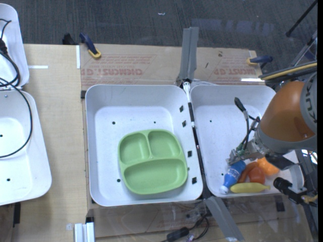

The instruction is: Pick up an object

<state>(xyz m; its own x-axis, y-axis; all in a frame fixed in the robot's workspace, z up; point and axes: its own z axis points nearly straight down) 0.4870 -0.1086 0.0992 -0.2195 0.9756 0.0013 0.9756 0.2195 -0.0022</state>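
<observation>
The gripper (236,155) hangs low in the right bin (217,110), near its front edge. I cannot tell if it is holding anything. Just below it lies a blue bottle (233,175), with its long side slanting from the gripper down toward the front edge. Right beside the bottle sit a yellow banana (248,187) and a red and orange toy (257,173). They are bunched close, so picking one looks tricky. The left bin (101,135) holds a green plate (151,161) in its middle.
</observation>
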